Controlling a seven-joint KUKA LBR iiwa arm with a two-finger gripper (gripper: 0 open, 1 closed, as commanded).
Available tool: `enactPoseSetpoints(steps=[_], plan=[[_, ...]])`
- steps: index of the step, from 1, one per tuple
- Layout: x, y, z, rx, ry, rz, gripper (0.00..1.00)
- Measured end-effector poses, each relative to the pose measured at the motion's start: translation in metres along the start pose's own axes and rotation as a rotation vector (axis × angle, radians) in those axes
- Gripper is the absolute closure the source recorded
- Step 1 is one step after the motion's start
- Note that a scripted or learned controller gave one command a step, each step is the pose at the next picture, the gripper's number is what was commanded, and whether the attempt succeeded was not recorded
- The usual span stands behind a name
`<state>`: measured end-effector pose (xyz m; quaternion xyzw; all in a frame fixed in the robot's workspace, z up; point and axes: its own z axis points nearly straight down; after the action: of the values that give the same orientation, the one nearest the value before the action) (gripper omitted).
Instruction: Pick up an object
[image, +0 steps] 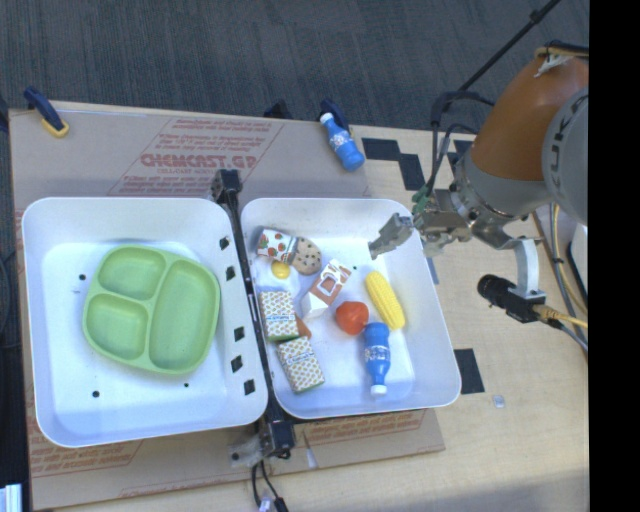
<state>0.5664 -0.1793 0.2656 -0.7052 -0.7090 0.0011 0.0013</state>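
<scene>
The grey arm with its orange band (530, 110) is cut off by the frame's right side, its upper body out of sight. The two-finger gripper (388, 238) is too small and blurred to read. Print on the small patterned cartons (300, 364) in the right white bin (440, 350) is illegible.

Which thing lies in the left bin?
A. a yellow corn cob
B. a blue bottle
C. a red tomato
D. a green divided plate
D. The green divided plate lies alone in the left bin, while the blue bottle, the corn cob and the tomato all lie in the right bin.
</scene>
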Motion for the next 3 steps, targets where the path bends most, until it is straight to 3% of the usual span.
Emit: enactPoseSetpoints(steps=[1, 2, 3], plan=[[-0.018, -0.077, 0.161, 0.003, 0.002, -0.001, 0.0], [-0.018, -0.076, 0.15, 0.002, 0.0, -0.007, 1.0], [0.013, -0.089, 0.048, -0.003, 0.0, -0.001, 1.0]])
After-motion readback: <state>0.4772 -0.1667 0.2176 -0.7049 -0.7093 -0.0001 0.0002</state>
